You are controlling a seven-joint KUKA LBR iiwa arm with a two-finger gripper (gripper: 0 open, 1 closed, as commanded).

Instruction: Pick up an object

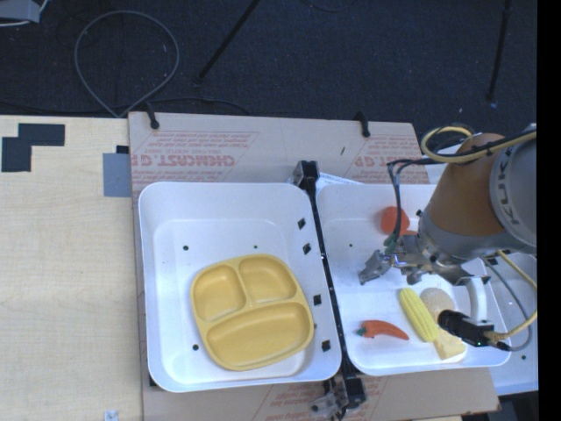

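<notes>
My gripper (372,270) hangs over the middle of the right bin (351,209), near its left side, above bare white floor. Nothing shows in its grasp. A red-orange round fruit (392,219) lies just behind it. A red chili pepper (383,329) lies in front of it near the bin's front wall. Right of the pepper lies a yellow corn cob (418,313), with a beige round piece (436,299) against it and a pale yellow piece (450,348) at the front. The arm covers the bin's right part.
The left bin (166,226) holds a yellow divided plate (252,310). A black divider rail (320,261) runs between the two bins. Cardboard lies under the bins, with a wooden bench surface to the left.
</notes>
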